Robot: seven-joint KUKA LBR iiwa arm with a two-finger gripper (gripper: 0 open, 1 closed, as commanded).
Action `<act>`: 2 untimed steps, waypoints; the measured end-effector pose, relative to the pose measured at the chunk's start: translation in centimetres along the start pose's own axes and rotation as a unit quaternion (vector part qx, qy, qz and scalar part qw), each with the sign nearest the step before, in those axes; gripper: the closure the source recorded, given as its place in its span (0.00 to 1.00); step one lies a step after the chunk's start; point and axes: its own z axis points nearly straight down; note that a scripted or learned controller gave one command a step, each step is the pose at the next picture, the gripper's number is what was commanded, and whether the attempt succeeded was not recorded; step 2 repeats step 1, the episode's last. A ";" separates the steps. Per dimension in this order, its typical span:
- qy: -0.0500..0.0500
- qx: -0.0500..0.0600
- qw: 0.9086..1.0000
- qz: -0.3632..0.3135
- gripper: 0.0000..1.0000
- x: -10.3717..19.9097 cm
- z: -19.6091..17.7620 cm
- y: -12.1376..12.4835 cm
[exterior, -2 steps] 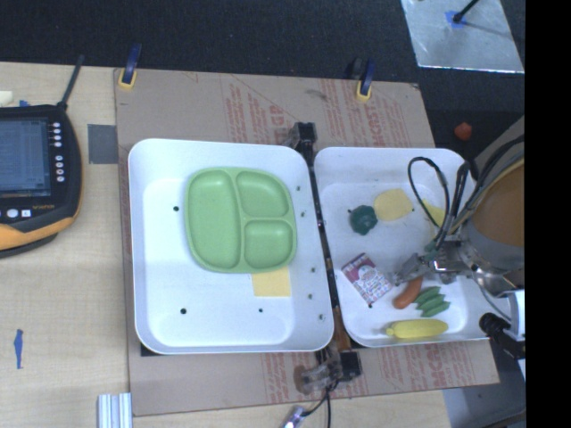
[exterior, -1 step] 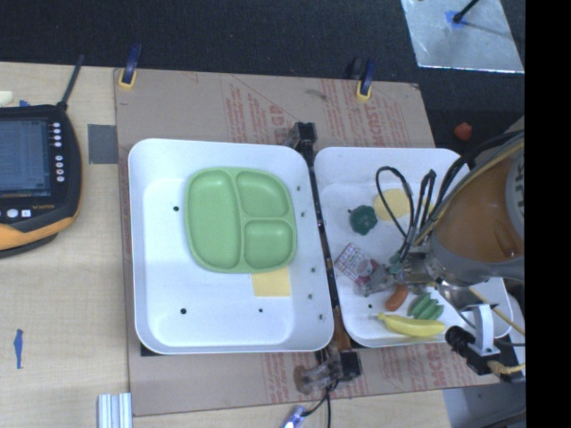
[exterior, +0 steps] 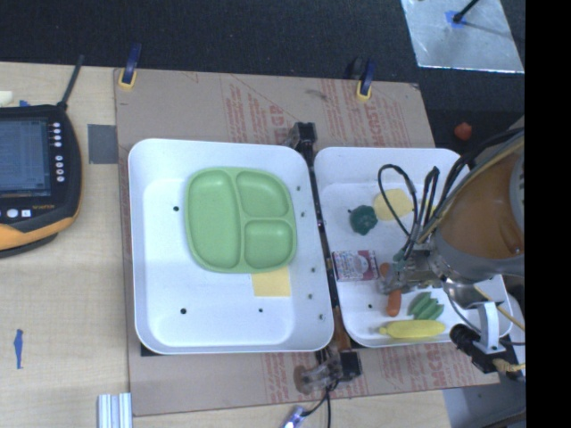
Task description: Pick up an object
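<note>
The right bin (exterior: 350, 172) holds several small objects. A teal lump (exterior: 362, 219) lies beside a pale yellow piece (exterior: 391, 205) near its middle. A red and white packet (exterior: 353, 265) sits at the left wall. Along the front lie an orange carrot-like piece (exterior: 393, 305), a green toy vegetable (exterior: 426, 307) and a long yellow one (exterior: 413, 330). My gripper (exterior: 401, 281) hangs low in this bin, just above the orange piece and right of the packet. The grey and orange arm (exterior: 482, 217) covers the bin's right side.
The left bin (exterior: 161, 310) holds a green divided plate (exterior: 239, 218) and a flat yellow square (exterior: 271, 283) at its front edge. A handheld control pad (exterior: 31, 172) lies on the bench at far left. Black cables (exterior: 406, 203) loop over the right bin.
</note>
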 end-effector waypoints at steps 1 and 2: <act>0.001 -0.003 1.000 0.004 1.00 4.2 -9.2 10.9; 0.001 -0.003 1.000 0.004 1.00 4.2 -9.2 10.9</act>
